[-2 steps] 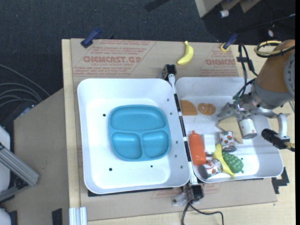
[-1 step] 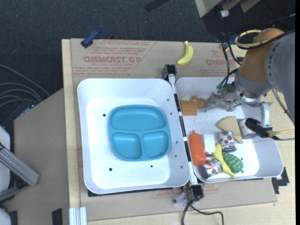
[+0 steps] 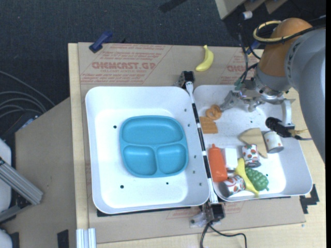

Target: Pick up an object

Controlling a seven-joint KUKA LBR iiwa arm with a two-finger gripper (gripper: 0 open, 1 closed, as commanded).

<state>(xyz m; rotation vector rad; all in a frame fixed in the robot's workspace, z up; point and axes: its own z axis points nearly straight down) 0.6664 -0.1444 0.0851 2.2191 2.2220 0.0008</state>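
Orange-brown food piece (image 3: 212, 112) is found just left of the gripper (image 3: 240, 101), whose fingers are spread with nothing held between them.

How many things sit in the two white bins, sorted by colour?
Blue: 1, the divided plastic plate
Orange: 1, the long bottle
Brown: 2, croissant and waffle
Tan: 1, wedge
Red-and-white cans: 2
Yellow: 1, banana
Green: 1, knobbly piece
Silver: 1, cylinder
Total: 10

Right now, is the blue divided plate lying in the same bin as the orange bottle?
No, the blue divided plate lies in the left bin, while the orange bottle lies in the right bin.
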